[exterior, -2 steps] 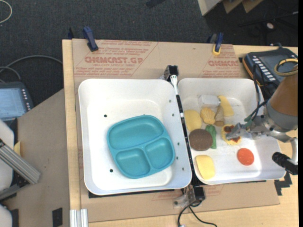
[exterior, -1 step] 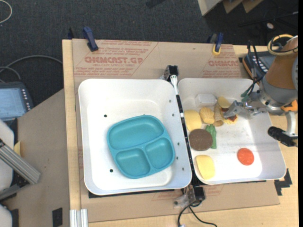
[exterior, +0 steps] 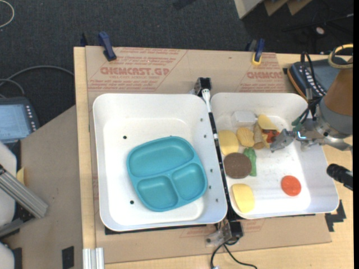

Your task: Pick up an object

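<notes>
Reaching in from the right over the right bin (exterior: 314, 200), with the gripper (exterior: 282, 139) hovering low at the edge of a cluster of small play-food pieces. Holding nothing so far as can be seen: no object showing between the fingers, so judging the pick as not yet done, with the closing and the lifting both left. Impossible to tell from this slanted look whether the jaws are standing apart or together, the tips being dark and small against the clutter. Lying nearest, touching or just beside the tips, a red and brown piece (exterior: 268, 135), with a yellow block (exterior: 268, 121) just behind it and a tan piece (exterior: 245, 137) a little further left. Sitting further off toward the divider, a pale yellow round piece (exterior: 227, 141), a dark brown disc (exterior: 237, 165) with a green strip (exterior: 251, 162) beside it, and a yellow wedge (exterior: 243, 198) near the front wall. Resting well apart from the cluster, on bare bin floor in front of the gripper, an orange-red disc (exterior: 290, 185). Waiting untouched in the left bin (exterior: 106, 150), a teal divided plate (exterior: 166, 172). Judging the red and brown piece the likeliest target, though crowded enough by its neighbours for a slip.
</notes>
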Tool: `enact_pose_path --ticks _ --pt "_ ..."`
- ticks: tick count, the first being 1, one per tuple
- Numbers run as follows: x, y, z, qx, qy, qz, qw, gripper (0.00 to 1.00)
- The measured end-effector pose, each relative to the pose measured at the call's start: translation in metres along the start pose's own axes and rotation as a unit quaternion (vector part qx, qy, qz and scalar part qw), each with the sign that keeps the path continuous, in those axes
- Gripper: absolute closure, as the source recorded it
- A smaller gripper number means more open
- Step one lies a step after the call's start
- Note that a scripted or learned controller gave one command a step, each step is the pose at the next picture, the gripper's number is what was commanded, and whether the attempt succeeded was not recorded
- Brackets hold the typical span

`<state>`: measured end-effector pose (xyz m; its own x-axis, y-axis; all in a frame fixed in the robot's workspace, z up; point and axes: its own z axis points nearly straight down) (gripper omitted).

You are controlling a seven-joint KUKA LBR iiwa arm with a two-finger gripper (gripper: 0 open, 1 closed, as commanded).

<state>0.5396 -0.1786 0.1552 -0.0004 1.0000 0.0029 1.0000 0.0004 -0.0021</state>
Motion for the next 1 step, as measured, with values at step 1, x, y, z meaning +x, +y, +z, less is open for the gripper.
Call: enact_pose_path --ticks 1 --pt "-0.0037 -0.054 -0.0346 0.0 -0.001 0.002 1.0 0.0"
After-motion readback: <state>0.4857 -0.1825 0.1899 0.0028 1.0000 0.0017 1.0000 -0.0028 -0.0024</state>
